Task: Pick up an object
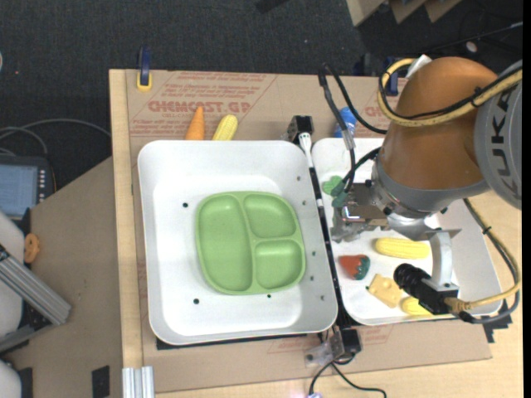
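The right bin (365,312) holds several toy foods: a yellow corn cob (401,247), a red strawberry (355,265), a pale yellow cheese wedge (382,290), a yellow piece (415,306) partly under a black part, and a green item (333,186) by the bin's left wall. The arm's orange and grey wrist (436,131) hangs over this bin and hides much of it. My gripper (350,215) is low at the bin's left side, just below the green item and above the strawberry. I see nothing held in it.
The left bin (166,247) carries a green divided plate (249,242). An orange carrot (195,124) and a yellow piece (225,127) lie on the bench behind that bin. Cables loop around the arm and the right bin's far edge.
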### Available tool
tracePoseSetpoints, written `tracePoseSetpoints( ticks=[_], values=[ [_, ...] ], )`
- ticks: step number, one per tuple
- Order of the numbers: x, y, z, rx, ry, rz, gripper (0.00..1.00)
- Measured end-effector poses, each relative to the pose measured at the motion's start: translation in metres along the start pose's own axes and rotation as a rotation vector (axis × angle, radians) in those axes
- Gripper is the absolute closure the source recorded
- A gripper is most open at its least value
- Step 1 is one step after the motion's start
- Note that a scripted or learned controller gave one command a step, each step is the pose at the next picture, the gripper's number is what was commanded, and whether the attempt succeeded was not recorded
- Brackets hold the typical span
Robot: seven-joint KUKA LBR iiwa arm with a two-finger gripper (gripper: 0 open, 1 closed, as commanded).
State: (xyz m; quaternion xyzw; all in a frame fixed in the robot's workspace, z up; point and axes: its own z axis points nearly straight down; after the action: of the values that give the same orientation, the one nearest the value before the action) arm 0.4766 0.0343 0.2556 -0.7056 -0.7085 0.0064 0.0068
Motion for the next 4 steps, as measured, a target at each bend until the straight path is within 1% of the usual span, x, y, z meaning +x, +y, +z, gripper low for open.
tracePoseSetpoints(
  ticks=[1,2,3,4],
  values=[
    [-0.003,0.002,-0.008,-0.018,0.000,0.005,0.00],
    [0.033,0.003,0.013,-0.011,0.001,0.001,0.00],
    [-0.092,0.001,0.044,-0.012,-0.005,0.018,0.00],
    [-0.039,0.003,0.073,-0.011,0.002,0.000,0.00]
  ],
)
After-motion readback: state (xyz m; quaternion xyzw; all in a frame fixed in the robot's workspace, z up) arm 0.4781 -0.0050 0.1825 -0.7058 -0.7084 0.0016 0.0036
